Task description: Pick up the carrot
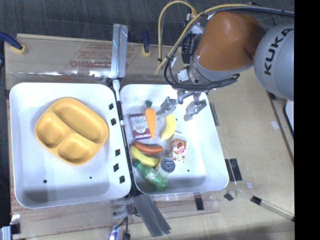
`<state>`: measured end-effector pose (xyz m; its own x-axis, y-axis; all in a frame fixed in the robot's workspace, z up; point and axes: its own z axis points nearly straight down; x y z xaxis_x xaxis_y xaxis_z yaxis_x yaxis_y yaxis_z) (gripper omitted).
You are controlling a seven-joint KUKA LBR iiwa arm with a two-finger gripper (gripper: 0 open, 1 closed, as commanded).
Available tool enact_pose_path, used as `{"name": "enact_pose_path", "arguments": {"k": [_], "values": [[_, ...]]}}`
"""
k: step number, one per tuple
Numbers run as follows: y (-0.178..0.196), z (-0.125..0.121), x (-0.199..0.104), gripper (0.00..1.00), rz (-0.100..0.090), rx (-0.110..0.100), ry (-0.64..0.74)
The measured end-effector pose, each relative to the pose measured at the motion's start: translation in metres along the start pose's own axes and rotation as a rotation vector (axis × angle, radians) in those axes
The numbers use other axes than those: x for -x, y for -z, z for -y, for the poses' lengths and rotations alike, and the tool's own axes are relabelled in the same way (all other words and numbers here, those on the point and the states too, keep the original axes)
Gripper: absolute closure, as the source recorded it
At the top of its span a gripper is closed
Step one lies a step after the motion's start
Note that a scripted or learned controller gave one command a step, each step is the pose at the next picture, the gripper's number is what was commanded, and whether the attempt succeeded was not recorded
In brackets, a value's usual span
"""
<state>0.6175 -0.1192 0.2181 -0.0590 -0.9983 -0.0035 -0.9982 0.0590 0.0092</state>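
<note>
The carrot (150,117) is small and orange with a green top, lying in the right bin (210,154) near its upper middle, between a dark red packet and a banana. My gripper (180,109) hangs over the right bin's upper part, just to the right of the carrot and above it. Its two grey fingers (166,106) are spread apart with nothing between them.
In the right bin lie a dark red packet (140,126), two bananas (168,127), a sausage (148,147), a green bottle (152,177), a small can (167,165) and a snack pouch (178,150). The left bin (30,184) holds a yellow divided plate (71,129).
</note>
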Motion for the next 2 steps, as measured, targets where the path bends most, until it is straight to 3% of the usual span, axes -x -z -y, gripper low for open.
{"name": "enact_pose_path", "arguments": {"k": [1, 2], "values": [[-0.037, -0.008, -0.028, 0.00, 0.000, 0.001, 0.167], [-0.124, 0.044, -0.041, 0.00, -0.001, -0.010, 0.362]]}}
